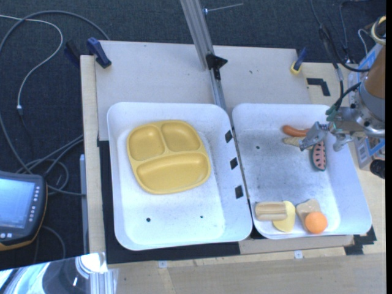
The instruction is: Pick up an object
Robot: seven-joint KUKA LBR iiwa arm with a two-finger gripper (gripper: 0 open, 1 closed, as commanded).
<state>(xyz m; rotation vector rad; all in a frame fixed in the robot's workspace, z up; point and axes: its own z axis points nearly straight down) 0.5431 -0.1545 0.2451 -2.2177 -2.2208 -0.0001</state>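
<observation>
You're in the approach step, nothing lifted yet. The two-finger gripper (318,138) sits low over the upper right part of the right-hand shallow white bin (269,182), coming in from the right edge. I can't tell how far the fingers are spread from this slant, and nothing is visibly pinched between them, so don't count it as a grasp.

Candidates right under the tool:
- small watermelon-slice toy, red with a dark green rind (319,157), just below the gripper, lying flat, looks to be touching or nearly touching the fingertip area
- orange-red sausage-shaped toy (295,130), just to the gripper's left, with a pale tan piece (294,141) beside it; too small to identify

Further off, at the bin's near edge: a tan bread-like block (271,211), a yellow wedge (285,220), a beige cube (307,208) and an orange ball (316,223), bunched and touching each other.

The left-hand shallow white bin (122,182) holds a yellow three-compartment plastic plate (169,157); well apart from the tool, ignore it.

Next move, my read: centre over one item, the watermelon slice being closest, drop until the fingers straddle it, close, lift straight. Risk is that the slice is thin and flat, so the fingers may skid over it or nudge the sausage instead. Check for the object between the fingers before calling it.
</observation>
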